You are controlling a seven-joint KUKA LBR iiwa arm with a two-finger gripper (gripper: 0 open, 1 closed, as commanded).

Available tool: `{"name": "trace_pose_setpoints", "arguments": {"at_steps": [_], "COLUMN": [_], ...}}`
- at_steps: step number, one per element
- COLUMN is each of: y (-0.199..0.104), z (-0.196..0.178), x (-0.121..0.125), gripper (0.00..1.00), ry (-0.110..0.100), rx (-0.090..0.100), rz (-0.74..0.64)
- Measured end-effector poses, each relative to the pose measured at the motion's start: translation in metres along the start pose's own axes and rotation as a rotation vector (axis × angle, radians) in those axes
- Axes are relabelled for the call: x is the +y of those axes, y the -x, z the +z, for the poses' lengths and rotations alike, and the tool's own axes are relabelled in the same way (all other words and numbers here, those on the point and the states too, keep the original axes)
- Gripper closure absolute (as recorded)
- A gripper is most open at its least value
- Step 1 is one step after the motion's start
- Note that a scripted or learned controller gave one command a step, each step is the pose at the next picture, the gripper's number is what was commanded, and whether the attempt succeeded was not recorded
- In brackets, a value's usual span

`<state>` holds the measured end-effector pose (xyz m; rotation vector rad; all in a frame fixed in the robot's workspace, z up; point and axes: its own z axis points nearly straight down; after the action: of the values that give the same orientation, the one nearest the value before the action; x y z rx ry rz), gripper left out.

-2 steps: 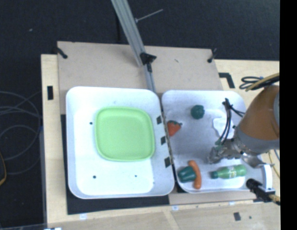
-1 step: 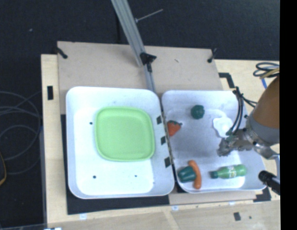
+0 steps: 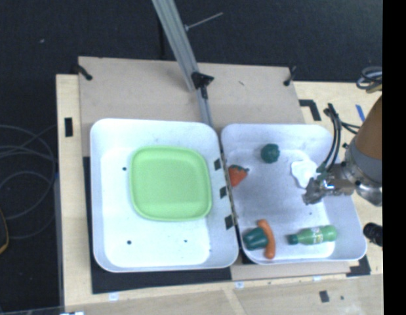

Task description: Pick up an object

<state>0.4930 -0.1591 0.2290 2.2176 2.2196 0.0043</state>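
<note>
In the right bin (image 3: 275,195) lie a dark green ball (image 3: 270,153), a small red-orange piece (image 3: 238,175) against the left wall, a white crumpled lump (image 3: 303,170), a green bottle (image 3: 313,235) on its side, and an orange carrot-like piece (image 3: 268,237) beside a dark green cup (image 3: 254,239). My gripper (image 3: 314,192) hangs low over the bin's right side, just below the white lump and above the bottle. Nothing shows between it and the bin floor.
The left bin (image 3: 111,195) holds a light green square plate (image 3: 170,183). A grey slanted pole (image 3: 179,41) rises from the back, meeting the divider between the bins. The arm's body (image 3: 366,156) covers the right bin's right rim.
</note>
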Motion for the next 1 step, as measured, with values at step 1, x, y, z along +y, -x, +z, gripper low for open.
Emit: {"name": "trace_pose_setpoints", "arguments": {"at_steps": [1], "y": [0.0005], "z": [-0.0244], "x": [0.0008], "gripper": [1.0], "ry": [-0.002], "rx": [0.0], "rz": [0.001]}}
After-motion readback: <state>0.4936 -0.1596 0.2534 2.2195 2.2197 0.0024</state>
